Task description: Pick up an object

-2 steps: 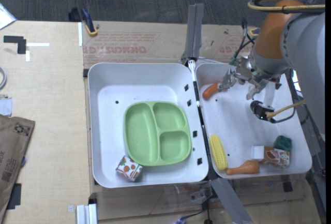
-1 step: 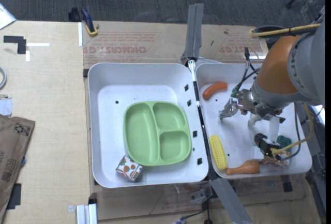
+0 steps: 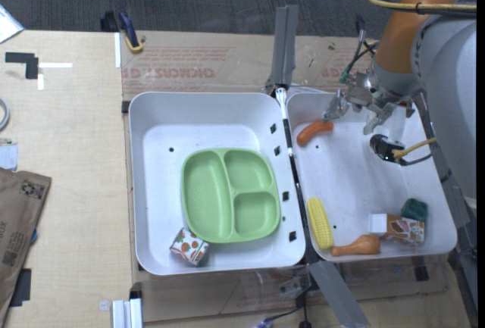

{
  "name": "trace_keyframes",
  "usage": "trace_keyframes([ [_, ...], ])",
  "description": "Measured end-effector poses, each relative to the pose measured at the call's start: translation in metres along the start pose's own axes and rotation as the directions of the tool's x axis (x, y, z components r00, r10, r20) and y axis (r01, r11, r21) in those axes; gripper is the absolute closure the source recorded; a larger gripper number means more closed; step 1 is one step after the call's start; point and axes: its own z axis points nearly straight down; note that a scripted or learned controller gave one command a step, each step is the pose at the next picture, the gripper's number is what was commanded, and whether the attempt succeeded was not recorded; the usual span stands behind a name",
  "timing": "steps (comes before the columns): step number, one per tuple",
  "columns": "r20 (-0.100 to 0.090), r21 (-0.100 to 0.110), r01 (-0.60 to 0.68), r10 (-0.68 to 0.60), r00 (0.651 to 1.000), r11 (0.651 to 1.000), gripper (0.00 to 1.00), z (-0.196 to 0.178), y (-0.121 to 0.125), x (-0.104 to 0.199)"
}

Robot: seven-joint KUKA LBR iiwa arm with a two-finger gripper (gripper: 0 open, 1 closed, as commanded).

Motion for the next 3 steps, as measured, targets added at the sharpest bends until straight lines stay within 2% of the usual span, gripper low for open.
trace_keyframes([
  [1, -0.003, -0.016, 0.026, -0.026, 1.000, 1.000, 0.00, 0.018, -0.001, 0.018],
  [2, 0.000, 0.001, 0.192, -0.192, 0.981, 0.981, 0.00, 0.026, -0.014, 0.020],
  [3, 0.001, 0.001, 0.193, -0.193, 0.981, 0.981, 1.00, 0.017, -0.013, 0.019],
])
